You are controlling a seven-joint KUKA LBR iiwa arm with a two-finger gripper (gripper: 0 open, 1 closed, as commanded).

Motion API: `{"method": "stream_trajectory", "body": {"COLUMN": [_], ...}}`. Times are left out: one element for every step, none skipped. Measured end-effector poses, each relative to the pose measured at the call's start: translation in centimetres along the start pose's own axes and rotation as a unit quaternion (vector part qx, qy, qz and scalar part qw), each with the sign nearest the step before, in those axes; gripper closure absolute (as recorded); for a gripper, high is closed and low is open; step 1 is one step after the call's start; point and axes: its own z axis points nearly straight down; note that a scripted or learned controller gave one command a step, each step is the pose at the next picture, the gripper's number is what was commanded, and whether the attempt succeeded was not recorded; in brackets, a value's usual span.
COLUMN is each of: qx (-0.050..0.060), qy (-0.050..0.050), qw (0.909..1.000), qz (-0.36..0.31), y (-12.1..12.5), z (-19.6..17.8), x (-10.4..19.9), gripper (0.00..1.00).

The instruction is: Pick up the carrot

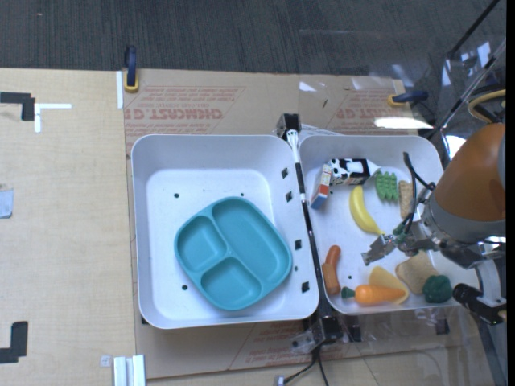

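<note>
Two white bins sit side by side; the carrot (pixel 380 294) lies at the near edge of the right bin (pixel 364 145), beside a yellow wedge (pixel 386 278). My gripper (pixel 385 248) hovers just above it, fingers spread and holding nothing.

dark carpet floor (pixel 241 14), pale wooden bench (pixel 64 215), cardboard sheet (pixel 209 107)

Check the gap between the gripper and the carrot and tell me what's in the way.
Nothing visible blocks it. The gripper hangs over the right bin, and the carrot lies just below it in the picture, near the front wall. A yellow wedge touches the carrot's far side, close to the path down.
</note>
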Motion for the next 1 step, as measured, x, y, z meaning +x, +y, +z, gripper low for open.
{"method": "stream_trajectory", "body": {"qx": [0.000], "qy": [0.001], "qw": [0.9822], "qz": [-0.188], "y": [0.38], "z": [3.66], "x": [2.38], "gripper": [0.00]}}
